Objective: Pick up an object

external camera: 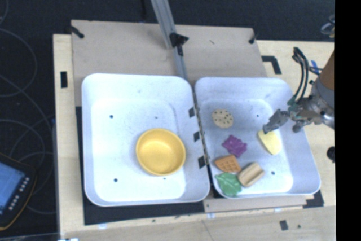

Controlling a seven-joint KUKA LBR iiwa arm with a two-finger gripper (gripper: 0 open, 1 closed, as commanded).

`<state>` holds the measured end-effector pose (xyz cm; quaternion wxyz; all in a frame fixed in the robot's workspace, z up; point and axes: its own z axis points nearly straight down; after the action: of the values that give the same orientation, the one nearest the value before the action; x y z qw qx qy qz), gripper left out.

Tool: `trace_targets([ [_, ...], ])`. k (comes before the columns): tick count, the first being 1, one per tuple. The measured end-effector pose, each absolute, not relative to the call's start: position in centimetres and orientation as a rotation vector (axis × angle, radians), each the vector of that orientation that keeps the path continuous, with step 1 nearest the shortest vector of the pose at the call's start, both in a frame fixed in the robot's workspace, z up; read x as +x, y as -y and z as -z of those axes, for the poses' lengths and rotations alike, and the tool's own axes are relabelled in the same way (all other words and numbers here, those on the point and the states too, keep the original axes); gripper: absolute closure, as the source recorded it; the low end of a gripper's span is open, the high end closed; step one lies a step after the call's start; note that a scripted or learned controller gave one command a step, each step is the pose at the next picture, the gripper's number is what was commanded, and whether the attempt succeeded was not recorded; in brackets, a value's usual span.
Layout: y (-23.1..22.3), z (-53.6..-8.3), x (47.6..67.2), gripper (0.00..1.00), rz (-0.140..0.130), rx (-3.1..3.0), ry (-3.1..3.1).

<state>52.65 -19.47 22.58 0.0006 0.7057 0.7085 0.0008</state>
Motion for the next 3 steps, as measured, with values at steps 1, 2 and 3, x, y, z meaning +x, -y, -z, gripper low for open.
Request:
trace_targets([
  [1,19.5,-22.6,52.7,0.00,-0.003,2.217,-2.224],
  [2,19.2,-18.3,52.5,0.00,0.005,2.224,-2.220],
  [3,19.9,-12.2,52.7,0.00,0.007,2.224,-2.221],
])
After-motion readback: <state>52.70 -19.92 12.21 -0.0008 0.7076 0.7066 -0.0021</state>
